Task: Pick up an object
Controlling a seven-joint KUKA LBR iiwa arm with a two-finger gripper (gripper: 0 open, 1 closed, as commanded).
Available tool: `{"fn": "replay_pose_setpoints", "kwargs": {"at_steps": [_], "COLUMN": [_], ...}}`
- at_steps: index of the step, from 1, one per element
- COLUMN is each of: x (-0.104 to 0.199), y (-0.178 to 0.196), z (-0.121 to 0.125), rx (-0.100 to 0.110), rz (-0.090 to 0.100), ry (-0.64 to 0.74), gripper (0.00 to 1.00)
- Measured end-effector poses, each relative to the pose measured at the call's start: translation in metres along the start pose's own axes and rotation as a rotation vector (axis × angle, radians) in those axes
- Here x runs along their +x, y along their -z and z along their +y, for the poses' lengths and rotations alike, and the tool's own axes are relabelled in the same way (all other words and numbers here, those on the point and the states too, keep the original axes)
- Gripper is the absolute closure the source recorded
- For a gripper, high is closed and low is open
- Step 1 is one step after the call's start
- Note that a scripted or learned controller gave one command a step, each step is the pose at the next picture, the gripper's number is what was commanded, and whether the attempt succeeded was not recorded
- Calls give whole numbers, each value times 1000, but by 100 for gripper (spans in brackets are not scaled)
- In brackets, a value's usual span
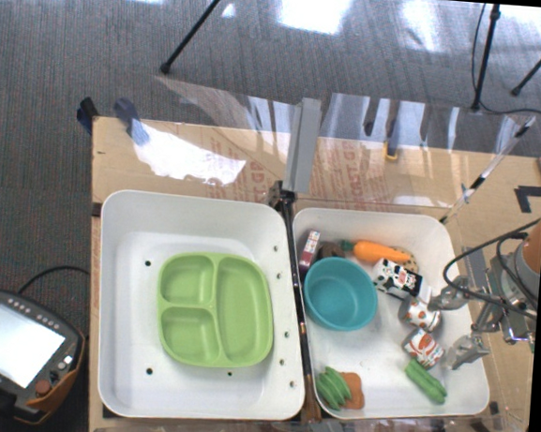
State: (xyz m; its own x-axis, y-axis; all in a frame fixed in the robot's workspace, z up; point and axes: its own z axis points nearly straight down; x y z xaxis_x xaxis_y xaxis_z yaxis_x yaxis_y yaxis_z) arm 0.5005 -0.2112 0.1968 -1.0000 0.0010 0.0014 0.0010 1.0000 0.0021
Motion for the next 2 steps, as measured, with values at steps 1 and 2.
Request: {"fn": "replay_pose_setpoints", "kwargs": {"at_steps": [1,2], "x": [-85,-141], "y": [-86,-105], "z": [35,50], "rx": [4,6], "rz": [-9,10], "ry": [34,-47], "gripper": [0,0]}}
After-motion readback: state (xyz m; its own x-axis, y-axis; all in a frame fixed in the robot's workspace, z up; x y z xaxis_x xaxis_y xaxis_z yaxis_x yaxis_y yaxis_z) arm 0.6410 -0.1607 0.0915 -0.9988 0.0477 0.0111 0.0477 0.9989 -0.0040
